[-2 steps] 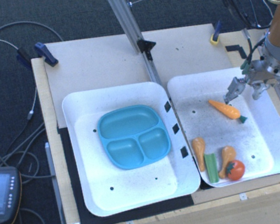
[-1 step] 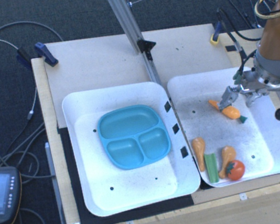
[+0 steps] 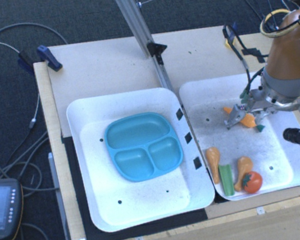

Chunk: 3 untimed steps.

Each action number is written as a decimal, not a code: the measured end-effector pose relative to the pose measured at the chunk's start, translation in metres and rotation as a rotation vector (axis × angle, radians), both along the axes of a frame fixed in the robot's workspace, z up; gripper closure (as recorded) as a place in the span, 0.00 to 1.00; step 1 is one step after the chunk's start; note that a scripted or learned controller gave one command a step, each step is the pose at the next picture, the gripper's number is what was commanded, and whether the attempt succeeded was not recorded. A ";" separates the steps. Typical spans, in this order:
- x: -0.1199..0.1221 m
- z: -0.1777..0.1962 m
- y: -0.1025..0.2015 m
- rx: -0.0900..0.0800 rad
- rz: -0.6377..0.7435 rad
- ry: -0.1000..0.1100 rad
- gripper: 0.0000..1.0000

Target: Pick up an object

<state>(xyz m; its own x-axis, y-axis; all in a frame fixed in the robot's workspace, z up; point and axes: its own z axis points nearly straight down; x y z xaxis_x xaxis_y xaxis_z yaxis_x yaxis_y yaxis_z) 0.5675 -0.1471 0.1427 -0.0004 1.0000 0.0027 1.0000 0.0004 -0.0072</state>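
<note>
At the lower right, the right bin (image 3: 296, 177) holds a red tomato (image 3: 253, 183), an orange drumstick-shaped toy (image 3: 242, 168), a green stick (image 3: 226, 174) and an orange carrot (image 3: 213, 158). Left of them, the left bin (image 3: 105, 209) carries a blue divided plate (image 3: 143, 145). Farther up the right bin, the gripper (image 3: 243, 117) sits over an orange piece (image 3: 247, 120); whether it grips that piece, I cannot tell.

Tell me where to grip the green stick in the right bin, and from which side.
Grip the green stick around its middle, coming straight down from above. It lies flat and narrow, its length running toward the bin's front wall, so the jaws should close across its width. An orange piece sits close on its left, leaving little room there.
</note>
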 end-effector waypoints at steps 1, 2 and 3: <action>0.002 0.014 0.000 -0.001 0.001 -0.008 1.00; 0.000 0.059 0.002 -0.004 0.001 -0.013 1.00; 0.009 0.106 -0.001 -0.005 0.001 -0.014 1.00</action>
